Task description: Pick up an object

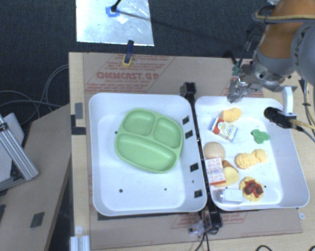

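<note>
My gripper [235, 93] hangs over the far left corner of the right bin [298, 177], its tips pointing down just above a small yellow toy food piece [231, 114]. Nothing shows between the fingers. Below that piece lie a red, white and blue carton [224, 129], a green toy piece [260, 136], a tan round bun [214, 150], a yellow corn-like piece [250, 159], a pink and white packet [215, 171] and a small pizza-like piece [252, 188].
The left bin [102, 192] holds a green divided plate [148, 139]. A black divider with clips [195, 140] runs between the bins. A black part of the arm [280, 116] overhangs the right bin's far right side. Cables trail off the bench at the left.
</note>
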Action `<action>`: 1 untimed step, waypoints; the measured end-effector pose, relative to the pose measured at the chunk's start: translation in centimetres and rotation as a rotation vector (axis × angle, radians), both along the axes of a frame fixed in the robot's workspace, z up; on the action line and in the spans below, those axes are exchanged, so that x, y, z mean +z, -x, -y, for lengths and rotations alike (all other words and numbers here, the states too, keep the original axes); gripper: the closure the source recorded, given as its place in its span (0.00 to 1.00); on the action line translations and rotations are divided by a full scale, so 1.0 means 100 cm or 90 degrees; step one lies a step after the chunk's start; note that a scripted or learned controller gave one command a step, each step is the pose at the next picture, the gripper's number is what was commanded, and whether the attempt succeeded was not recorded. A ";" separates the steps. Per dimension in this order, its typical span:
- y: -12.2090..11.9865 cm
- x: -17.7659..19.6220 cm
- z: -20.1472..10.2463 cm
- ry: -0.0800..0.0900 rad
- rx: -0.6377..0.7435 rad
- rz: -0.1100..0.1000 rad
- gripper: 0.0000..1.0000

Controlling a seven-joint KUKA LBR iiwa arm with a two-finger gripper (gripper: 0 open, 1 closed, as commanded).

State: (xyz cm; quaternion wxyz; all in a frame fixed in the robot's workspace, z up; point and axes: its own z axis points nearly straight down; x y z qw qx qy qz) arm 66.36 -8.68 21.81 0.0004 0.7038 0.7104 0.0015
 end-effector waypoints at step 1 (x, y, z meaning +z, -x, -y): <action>0.009 0.016 -0.053 0.000 0.000 0.000 1.00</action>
